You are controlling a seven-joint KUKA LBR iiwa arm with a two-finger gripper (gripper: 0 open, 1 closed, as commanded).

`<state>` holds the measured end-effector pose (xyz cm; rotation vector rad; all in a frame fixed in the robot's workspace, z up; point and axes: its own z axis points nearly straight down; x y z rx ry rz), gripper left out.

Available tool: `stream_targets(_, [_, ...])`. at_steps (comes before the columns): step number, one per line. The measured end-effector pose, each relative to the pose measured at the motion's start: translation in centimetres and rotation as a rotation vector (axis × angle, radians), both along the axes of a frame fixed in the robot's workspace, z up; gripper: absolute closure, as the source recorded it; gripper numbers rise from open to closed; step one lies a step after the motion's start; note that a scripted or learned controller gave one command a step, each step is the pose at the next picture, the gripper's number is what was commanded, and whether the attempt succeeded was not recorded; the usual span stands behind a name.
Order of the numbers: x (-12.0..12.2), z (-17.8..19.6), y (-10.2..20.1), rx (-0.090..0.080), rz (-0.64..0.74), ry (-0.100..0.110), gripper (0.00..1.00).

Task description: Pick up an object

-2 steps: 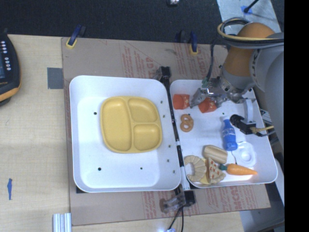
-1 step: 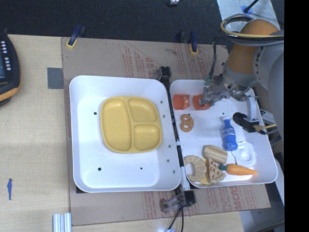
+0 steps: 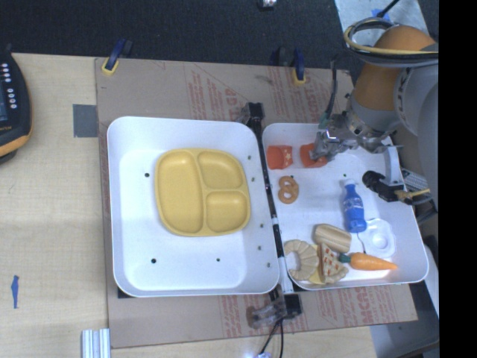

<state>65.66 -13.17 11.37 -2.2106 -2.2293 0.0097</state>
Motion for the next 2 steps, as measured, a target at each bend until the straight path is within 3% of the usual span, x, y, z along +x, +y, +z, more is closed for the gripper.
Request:
stream_targets(1, [-5.36, -2.32, -4.47, 0.002, -0.009, 0.003, 1.00])
stream_targets(2, [-5.05, -2.20, -4.20, 0.002, -0.006, -0.003, 0.00])
